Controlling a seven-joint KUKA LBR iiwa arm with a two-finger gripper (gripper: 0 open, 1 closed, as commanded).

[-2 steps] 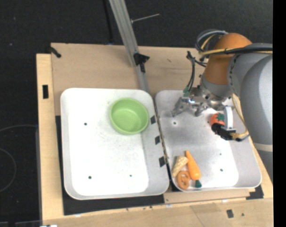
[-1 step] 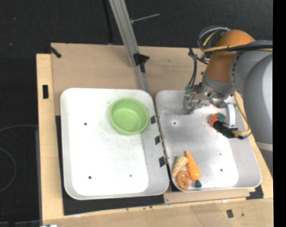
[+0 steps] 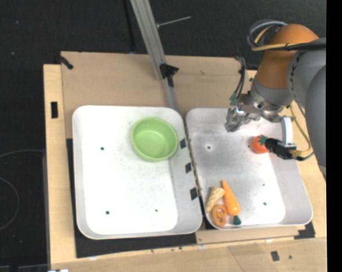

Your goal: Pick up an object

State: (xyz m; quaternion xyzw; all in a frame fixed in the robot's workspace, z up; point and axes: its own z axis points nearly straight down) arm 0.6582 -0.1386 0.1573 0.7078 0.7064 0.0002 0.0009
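Nearest you, at the lower edge of the right bin [image 3: 284,208], sits a tight cluster: an orange carrot [image 3: 230,199], a beige piece [image 3: 214,196] and a round orange slice [image 3: 219,214], all touching or nearly so. A small red-orange object [image 3: 257,145] lies apart, toward the right of the frame, beside a black part of the arm. The gripper [image 3: 234,120] hangs over the bin's upper middle; you cannot tell how wide it stands from this angle, and nothing shows between its tips.

Watch the cluster: crowded against the bin wall, it could jam a descent or yield two items at once. The lone red-orange piece looks the safer target.

Left of centre, the left bin [image 3: 103,208] holds a green bowl [image 3: 154,139]. Both bins rest on a tan board [image 3: 103,78] over dark flooring, with a grey metal post [image 3: 151,33] slanting in from the top.
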